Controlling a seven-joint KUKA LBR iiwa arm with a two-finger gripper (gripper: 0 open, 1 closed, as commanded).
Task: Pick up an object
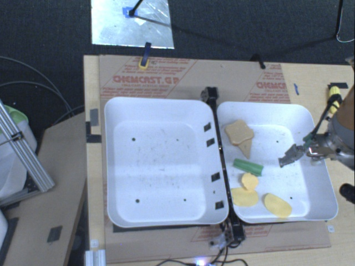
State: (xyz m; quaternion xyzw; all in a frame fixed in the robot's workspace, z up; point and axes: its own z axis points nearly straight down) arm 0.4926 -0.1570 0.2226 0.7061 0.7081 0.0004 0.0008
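In the right bin (288, 118) lie a tan bread-like slice (239, 133), a green stick (247, 166), a small yellow piece (250, 181), a pale yellow flat piece (244, 197) and a yellow oval (277, 205). My gripper (290, 156) reaches in from the right, over the right part of that bin. It hangs apart from all the objects, right of the green stick, with nothing seen held in it.
The left bin (161, 159) sits beside the right one, with a black divider (218, 159) between them. Both rest on a cardboard sheet (166, 73). A metal plate (132, 14) lies at the back, and an aluminium frame (22, 154) stands at the left.
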